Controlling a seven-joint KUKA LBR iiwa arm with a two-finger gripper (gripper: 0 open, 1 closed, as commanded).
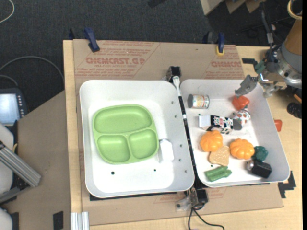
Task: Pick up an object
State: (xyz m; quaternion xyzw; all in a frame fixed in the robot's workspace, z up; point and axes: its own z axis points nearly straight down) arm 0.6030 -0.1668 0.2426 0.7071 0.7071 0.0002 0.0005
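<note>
End effector (249, 85) hovers at right bin's (276, 143) far edge, above red toy (241, 102); finger spread cannot be told; nothing visibly held.

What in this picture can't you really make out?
- End effector, camera view: too small and blurred to read its state.
- Arm: cut off by the right edge.
- Small can: label too small to read.
- Black object in the right bin: too dark to identify.
</note>
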